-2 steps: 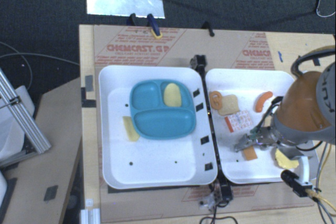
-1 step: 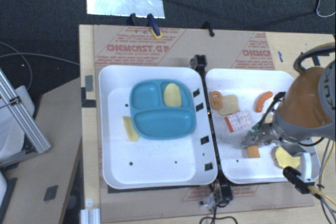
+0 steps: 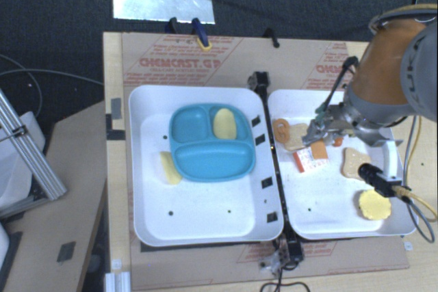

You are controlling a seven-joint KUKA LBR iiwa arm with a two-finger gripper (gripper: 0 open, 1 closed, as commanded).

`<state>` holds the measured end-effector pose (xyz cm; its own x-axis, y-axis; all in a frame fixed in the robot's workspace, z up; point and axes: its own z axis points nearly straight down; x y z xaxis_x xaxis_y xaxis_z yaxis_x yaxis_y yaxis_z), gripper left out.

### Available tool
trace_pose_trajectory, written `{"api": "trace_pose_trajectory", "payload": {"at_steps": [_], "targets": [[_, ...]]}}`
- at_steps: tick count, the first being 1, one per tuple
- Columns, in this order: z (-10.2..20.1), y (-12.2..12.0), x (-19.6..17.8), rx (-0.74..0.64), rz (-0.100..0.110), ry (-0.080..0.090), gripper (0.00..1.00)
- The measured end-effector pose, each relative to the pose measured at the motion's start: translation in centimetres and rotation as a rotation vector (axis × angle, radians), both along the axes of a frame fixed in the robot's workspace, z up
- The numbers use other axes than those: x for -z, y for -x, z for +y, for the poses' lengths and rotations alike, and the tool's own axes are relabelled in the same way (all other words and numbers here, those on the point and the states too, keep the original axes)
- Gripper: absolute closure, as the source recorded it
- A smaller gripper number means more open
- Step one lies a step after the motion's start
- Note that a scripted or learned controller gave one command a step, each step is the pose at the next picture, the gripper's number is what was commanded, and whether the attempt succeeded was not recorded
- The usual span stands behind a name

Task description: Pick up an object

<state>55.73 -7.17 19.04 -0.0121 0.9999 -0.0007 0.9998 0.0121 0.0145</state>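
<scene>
- The arm (image 3: 393, 72) reaches in from the right and hangs over the right bin (image 3: 287, 102), its orange band bulking large above the wrist.
- The tool (image 3: 321, 130) is down low in that bin, over the little cluster of things near the bin's left side; from where I stand I cannot tell whether it is apart or together, and nothing shows plainly gripped in it.
- Just under and beside the tool lie a tan flat piece (image 3: 295, 138) and an orange ring-shaped piece (image 3: 280, 126), close together.
- A red-and-white box (image 3: 311, 158) lies just below the tool, tilted.
- Further right sit a pale bread-like slice (image 3: 354, 162) and, near the bin's lower right corner, a round yellow item (image 3: 374, 205).
- The left bin (image 3: 147, 215) carries a blue divided plate (image 3: 209, 143) with a yellow oval piece (image 3: 224, 124) in its upper right compartment.
- A yellow strip (image 3: 170, 167) lies on the bin floor, touching the plate's left edge.
- Both bins rest on cardboard on the bench (image 3: 75, 147).
</scene>
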Motion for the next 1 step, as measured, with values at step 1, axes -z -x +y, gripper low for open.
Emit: {"api": "trace_pose_trajectory", "payload": {"at_steps": [1], "targets": [[7.68,-3.16,-3.01,0.000,0.007,-0.003,1.00]]}}
